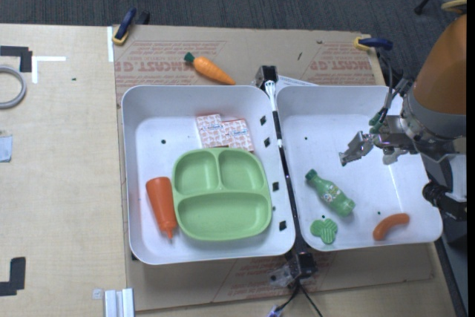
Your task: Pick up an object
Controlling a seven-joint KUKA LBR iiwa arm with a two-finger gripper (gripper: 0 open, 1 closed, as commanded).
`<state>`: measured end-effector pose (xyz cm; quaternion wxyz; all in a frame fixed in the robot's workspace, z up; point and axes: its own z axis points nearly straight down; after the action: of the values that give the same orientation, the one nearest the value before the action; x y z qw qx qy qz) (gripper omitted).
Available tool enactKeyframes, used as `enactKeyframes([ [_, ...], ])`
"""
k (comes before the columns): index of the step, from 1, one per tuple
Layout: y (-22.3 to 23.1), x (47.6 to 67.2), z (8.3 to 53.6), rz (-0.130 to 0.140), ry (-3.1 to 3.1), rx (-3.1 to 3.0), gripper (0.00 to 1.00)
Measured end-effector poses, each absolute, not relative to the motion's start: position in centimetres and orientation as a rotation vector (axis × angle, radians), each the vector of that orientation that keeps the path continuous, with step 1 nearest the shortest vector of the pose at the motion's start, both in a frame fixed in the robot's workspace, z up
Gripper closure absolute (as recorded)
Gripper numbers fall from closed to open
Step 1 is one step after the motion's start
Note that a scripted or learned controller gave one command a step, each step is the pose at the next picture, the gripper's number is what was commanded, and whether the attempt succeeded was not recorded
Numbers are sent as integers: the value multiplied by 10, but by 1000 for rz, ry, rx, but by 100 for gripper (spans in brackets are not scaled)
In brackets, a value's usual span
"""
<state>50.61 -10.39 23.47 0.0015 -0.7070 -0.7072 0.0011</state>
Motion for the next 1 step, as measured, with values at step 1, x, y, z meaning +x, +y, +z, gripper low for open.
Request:
enactKeyframes([
  [1,-58,478,192,0,-2595,-1770,0],
])
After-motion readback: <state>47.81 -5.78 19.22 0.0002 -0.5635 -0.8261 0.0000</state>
